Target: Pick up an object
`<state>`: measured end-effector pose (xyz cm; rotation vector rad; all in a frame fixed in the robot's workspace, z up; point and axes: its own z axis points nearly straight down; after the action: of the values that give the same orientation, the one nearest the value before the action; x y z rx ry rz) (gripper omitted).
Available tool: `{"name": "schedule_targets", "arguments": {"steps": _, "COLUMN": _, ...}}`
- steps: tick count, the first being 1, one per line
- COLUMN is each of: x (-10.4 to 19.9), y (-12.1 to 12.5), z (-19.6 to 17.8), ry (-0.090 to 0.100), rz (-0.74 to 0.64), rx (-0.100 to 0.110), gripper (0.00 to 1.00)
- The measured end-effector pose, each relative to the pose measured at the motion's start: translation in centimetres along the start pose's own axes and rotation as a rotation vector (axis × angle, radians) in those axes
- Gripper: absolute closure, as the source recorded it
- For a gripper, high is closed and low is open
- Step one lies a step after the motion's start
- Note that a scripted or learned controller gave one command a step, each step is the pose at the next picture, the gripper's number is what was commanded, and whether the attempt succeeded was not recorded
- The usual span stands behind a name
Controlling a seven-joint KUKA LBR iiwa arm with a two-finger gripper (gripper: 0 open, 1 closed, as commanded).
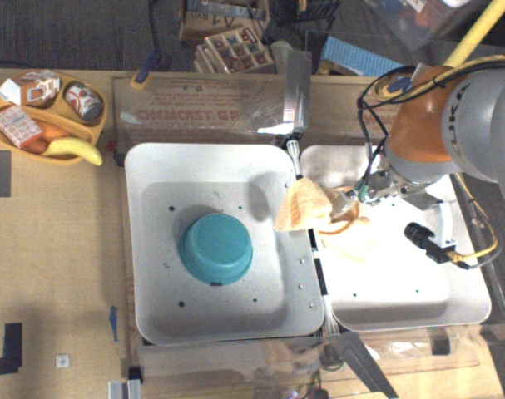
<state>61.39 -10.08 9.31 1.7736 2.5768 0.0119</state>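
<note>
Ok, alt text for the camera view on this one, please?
A grey arm reaches in from the right, its gripper at a tan cloth draped over the divide between two white bins. A teal bowl sits upside down in the left bin.

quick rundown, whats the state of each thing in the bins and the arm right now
round teal plastic bowl: upside down, resting on the left white bin floor.
crumpled tan cloth: draped over the rims where the bins meet, apparently lifted at its right end.
pincer: low over the right white bin, at the cloth's edge; a grip cannot be confirmed.
grey arm with orange band: reaching in from the right.
</note>
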Motion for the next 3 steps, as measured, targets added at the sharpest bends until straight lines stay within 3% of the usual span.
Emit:
{"name": "schedule_targets", "arguments": {"steps": 1, "x": -0.1, "y": 0.1, "z": -1.1, "ry": 0.0, "rz": 0.002, "rx": -0.005, "gripper": 1.0}}
{"name": "schedule_targets", "arguments": {"steps": 2, "x": -3.6, "y": -3.9, "z": 0.1, "ry": 0.001, "rz": 0.255, "rx": 0.002, "gripper": 1.0}}
{"name": "schedule_targets", "arguments": {"steps": 3, "x": -3.7, "y": -4.0, "z": 0.2, "ry": -0.001, "rz": 0.256, "rx": 0.004, "gripper": 0.0}}
